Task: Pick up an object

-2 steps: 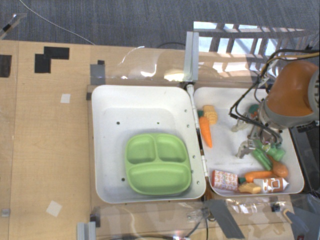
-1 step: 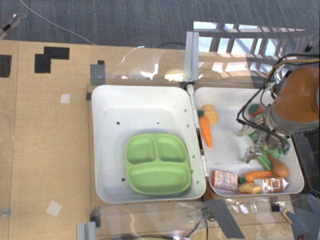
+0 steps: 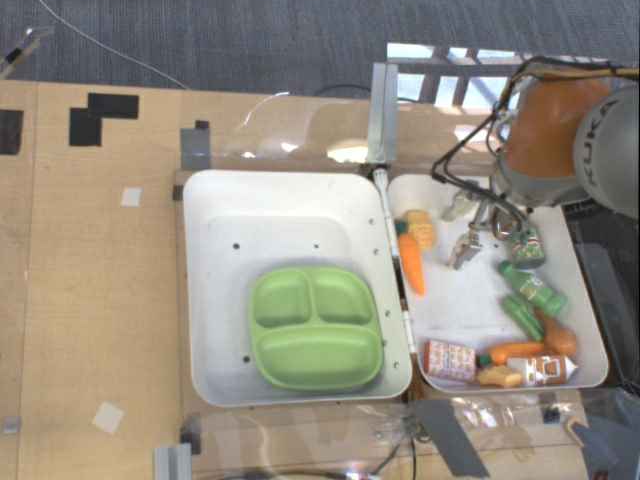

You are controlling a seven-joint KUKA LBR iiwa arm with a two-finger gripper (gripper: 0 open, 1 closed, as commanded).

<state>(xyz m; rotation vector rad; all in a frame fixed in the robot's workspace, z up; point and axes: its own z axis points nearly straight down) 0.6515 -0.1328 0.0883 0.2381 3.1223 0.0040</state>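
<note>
just left of the tool (image 3: 478,230): a carrot (image 3: 411,262) and a corn cob (image 3: 420,229), lying by the right bin's (image 3: 455,313) left wall. tool low over bare bin floor, fingers spread, gripping nothing. below and right of it, green bottles (image 3: 528,298). far left, a green divided plate (image 3: 316,326) in the left bin (image 3: 230,218).

Arm (image 3: 585,118) cut off at rt edge.
</note>
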